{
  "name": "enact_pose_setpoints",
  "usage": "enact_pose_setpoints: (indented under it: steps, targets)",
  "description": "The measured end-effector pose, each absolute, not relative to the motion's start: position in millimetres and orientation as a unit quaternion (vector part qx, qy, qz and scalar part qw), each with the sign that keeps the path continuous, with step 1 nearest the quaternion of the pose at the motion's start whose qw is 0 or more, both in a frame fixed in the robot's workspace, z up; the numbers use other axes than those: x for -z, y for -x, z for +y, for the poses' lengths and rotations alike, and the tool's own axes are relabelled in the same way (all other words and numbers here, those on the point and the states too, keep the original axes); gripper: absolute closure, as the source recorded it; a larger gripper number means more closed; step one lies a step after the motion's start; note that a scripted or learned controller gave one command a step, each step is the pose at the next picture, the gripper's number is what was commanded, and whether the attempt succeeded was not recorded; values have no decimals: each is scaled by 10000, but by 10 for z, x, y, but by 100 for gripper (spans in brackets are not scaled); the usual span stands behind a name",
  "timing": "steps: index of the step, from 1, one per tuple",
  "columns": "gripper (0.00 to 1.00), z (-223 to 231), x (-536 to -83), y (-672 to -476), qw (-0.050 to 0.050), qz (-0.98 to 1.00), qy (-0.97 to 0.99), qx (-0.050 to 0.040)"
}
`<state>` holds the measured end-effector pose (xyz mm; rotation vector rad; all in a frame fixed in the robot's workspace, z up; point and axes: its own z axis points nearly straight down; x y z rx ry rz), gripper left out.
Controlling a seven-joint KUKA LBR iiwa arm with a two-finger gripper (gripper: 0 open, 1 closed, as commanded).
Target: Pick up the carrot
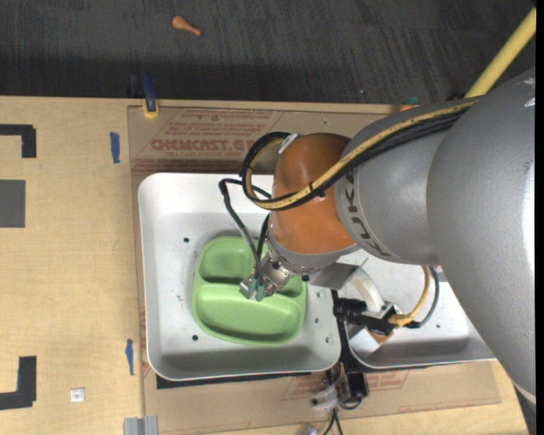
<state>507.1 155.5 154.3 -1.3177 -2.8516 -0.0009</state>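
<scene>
1. Worktop (59, 255), tan, spans the view; we see black corner marks at its left and bits of blue tape along a brown sheet under the bins.
2. Grey arm (476, 187) comes in from the right, bulking over most of the right bin (442, 340). Its orange band (306, 195) sits above the left bin's far right corner, with black cables looped around it.
3. Left bin (161, 255), white and shallow, holds a green divided tray (246, 319) that lies flat near its middle.
4. Gripper (257, 289) points down at the tray, its tip at the ridge between the compartments. We cannot tell whether it is open or closed, and we see nothing held in it.
5. Carrot (379, 335): we take it to be the small orange piece in the right bin, near that bin's left front corner, mostly hidden under a black cable bracket and well apart from the gripper.
6. Small orange object (185, 25) lies on the dark floor beyond the worktop; we cannot tell what it is.
</scene>
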Motion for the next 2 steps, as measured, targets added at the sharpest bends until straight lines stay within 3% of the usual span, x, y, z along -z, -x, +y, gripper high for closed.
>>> enact_pose_setpoints:
  steps: [1,2]
  targets:
    - [100,1331,-1074,-5186,2,-9709,2395,6]
    - [100,1392,-1868,-5272,-23,-9964,847,11]
